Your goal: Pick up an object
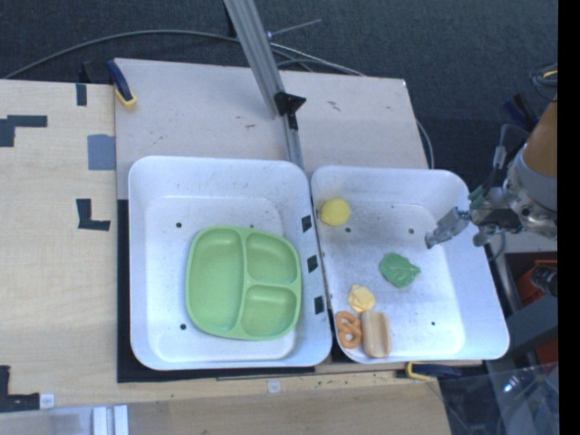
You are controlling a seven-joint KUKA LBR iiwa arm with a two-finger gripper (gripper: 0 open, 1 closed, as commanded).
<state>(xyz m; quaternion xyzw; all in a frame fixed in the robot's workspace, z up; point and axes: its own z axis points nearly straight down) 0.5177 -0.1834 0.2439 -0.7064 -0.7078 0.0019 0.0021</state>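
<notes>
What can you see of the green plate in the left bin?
The green plate is pale green, plastic-looking, squarish with rounded corners, split into three compartments: one large on its left, two smaller on its right. It lies flat and upright on the left bin's floor, slightly rotated, towards the near right corner. All compartments look empty.

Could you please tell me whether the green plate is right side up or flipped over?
Right side up. The green plate lies flat in the left bin, its three hollow sections facing up.
</notes>
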